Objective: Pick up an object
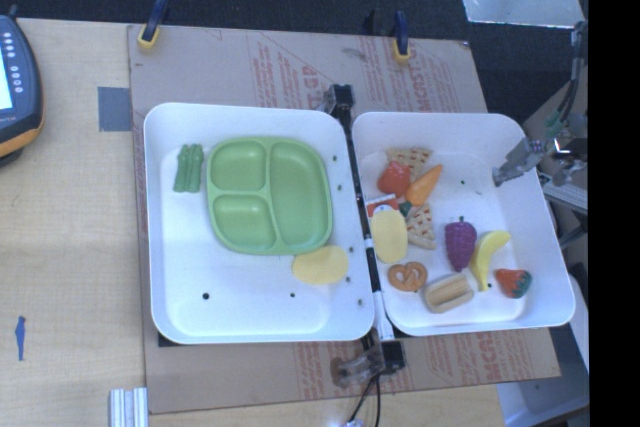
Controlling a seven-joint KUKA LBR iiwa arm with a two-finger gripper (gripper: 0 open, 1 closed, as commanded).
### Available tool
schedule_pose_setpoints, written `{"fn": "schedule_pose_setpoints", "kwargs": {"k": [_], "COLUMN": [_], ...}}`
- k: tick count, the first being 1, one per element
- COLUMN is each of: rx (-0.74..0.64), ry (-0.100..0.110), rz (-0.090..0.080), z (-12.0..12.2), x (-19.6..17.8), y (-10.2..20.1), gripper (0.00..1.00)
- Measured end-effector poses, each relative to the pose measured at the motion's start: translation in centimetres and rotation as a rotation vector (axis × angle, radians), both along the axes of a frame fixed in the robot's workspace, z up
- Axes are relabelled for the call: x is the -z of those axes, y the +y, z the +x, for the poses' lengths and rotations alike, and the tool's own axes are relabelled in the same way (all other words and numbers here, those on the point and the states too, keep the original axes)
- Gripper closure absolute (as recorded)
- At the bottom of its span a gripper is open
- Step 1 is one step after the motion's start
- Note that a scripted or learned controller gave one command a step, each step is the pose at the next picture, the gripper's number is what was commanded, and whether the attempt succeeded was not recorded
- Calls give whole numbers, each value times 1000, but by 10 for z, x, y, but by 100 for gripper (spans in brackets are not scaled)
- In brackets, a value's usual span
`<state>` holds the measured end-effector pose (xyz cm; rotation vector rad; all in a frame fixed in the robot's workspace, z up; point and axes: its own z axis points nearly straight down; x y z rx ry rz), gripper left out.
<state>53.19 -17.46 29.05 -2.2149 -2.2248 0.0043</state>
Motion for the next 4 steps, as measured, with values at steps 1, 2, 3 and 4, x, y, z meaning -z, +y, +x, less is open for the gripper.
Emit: {"fn": "schedule_pose_setpoints", "kwargs": {"k": [1,2,3,4], "rx": [-1,-1,0,-8], "ry": [10,-7,-8,42], "rz": [4,-5,-2,2], "z": [-16,22,67,118], "x": [114,200,191,191], "y": [36,79,79,76], "gripper": [0,0,0,0]}}
